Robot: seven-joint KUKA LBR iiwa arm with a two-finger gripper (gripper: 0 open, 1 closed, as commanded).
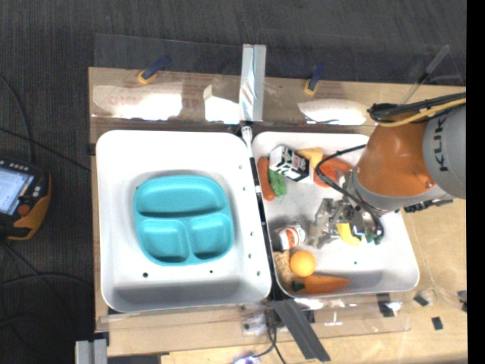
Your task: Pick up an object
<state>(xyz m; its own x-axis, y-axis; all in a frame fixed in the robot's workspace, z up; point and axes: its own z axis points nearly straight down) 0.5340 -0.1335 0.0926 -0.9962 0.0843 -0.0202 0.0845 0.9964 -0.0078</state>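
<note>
In the right bin (394, 275) all the small things lie together, so I have every candidate for the pick on one side, and the left bin (114, 279) carries a turquoise divided tray (182, 218) which looks to me like the place for sorted items. From my screen I count, along the inner wall, a reddish long piece (264, 180), a black and white carton (285, 162), a small white bottle (290, 237), an orange ball (302, 263) and a carrot (326, 283) at the near edge.

The arm comes in from the right of the desk, its orange band (394, 161) standing over the bin, and the wrist points steeply down. The pincer (341, 227) hangs low in the middle of the bin, just beside a yellow object (349, 233) (a banana toy, I think). This object seems to touch the fingers, but I cannot tell if they are apart or together, or clamped on it. I judge the grasp is in progress, not yet proven.
</note>
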